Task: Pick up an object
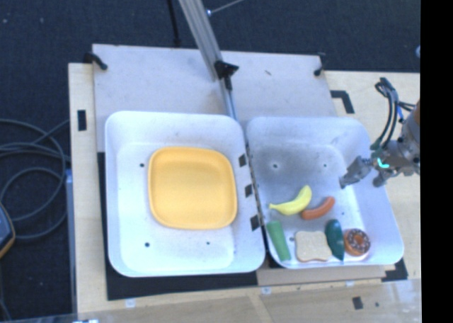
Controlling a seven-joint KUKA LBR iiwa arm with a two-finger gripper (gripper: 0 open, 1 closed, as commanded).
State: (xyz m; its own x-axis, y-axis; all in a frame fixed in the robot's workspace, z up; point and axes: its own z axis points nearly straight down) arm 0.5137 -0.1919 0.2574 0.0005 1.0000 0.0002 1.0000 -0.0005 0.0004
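The claw point(364, 171) is hovering, spread and gripping nothing, at the right bin's point(311, 134) right edge, probably lining up on the banana point(292, 203) lying mid-bin beside the sausage point(318, 207).

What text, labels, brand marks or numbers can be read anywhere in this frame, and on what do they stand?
None can be read: no writing shows on the yellow plate, the left bin, the right bin, the toy food such as the banana, or the gripper.
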